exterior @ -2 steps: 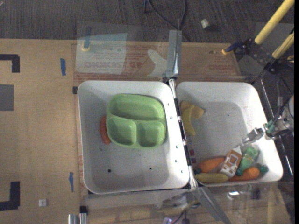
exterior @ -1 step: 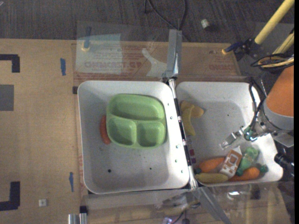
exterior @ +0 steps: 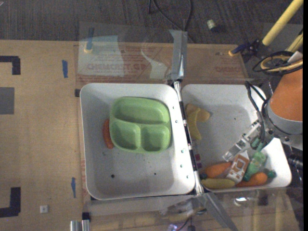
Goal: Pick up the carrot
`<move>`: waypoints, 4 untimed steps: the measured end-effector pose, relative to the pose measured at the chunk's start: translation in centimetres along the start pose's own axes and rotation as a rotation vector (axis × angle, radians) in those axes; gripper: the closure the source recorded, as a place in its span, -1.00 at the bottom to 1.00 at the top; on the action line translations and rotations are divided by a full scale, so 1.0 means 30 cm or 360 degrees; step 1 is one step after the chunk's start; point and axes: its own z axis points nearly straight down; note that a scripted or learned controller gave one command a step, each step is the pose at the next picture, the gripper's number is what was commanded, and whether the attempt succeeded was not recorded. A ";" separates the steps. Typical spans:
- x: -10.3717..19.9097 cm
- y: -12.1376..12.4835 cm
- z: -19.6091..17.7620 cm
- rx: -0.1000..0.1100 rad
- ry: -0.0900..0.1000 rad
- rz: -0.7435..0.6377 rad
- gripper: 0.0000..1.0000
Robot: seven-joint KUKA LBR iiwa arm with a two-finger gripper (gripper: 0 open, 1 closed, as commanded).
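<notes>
Carrot (exterior: 217, 169) lies just left of the pincer (exterior: 240, 150), untouched.

Arm: grey, orange band above the wrist, reaching in from the right edge.
Hand (exterior: 239, 150): angled down and leftward, low over the right bin.

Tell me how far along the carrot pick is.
Nothing looks done: a carrot lies on the right bin's floor beside a small carton. In hand: the gripper hovers just above that pile. Left: grasp and lift.
</notes>
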 end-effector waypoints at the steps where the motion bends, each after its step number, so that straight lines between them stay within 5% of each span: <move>1: 0.097 0.078 0.019 0.0001 0.0003 -0.0356 -1.00; 2: 0.191 0.155 0.076 0.0000 0.0003 -0.0762 -1.00; 3: 0.112 0.092 0.076 -0.0001 -0.0002 -0.1165 -1.00; 4: 0.006 0.007 0.318 -0.0003 -0.0003 -0.0940 -1.00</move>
